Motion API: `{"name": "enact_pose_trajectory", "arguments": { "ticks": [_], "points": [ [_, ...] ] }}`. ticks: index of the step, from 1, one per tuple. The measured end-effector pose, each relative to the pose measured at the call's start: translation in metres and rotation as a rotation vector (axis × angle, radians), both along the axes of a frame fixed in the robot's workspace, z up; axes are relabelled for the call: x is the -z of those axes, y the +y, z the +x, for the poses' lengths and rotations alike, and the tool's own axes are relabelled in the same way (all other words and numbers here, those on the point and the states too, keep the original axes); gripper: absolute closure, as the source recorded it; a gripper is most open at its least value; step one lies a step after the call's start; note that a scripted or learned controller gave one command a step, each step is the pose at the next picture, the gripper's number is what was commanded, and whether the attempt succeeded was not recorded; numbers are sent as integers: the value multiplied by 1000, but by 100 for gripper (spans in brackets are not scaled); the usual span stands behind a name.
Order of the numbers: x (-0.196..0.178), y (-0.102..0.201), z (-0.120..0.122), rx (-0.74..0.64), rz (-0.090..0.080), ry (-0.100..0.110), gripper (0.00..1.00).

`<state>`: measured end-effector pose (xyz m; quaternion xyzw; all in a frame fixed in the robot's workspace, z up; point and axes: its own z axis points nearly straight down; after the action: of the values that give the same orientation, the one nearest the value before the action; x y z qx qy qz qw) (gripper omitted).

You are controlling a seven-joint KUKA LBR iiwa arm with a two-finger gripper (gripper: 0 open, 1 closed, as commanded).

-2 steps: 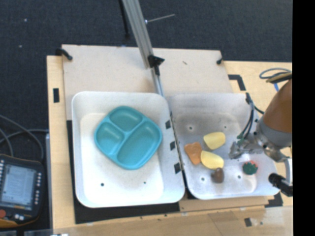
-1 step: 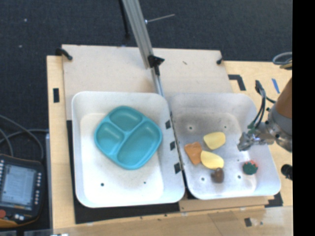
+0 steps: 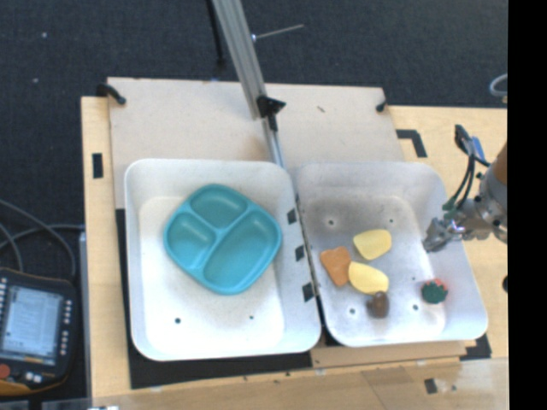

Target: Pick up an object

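Jaws (image 3: 434, 234) over right bin's (image 3: 466, 310) right edge, green object (image 3: 434, 291) near

Even, bright overhead light, soft shadows, mild glare on the white bins (image 3: 145, 331), slightly soft focus overall.

The arm enters from the right edge of the camera view, and little of it is visible. Its gripper (image 3: 434, 236) hangs low and points to the left, with dark cables looping above the wrist.
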<state>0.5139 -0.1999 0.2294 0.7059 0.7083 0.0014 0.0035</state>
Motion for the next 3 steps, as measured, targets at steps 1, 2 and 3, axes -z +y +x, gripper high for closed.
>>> {"name": "enact_pose_trajectory", "arguments": {
  "ticks": [1, 2, 3],
  "points": [
    [5, 52, 0, -3, 4, 5, 100],
    [11, 110, 7, -4, 5, 6, 100],
    [-4, 156, 18, 0, 3, 5, 100]
  ]
}}
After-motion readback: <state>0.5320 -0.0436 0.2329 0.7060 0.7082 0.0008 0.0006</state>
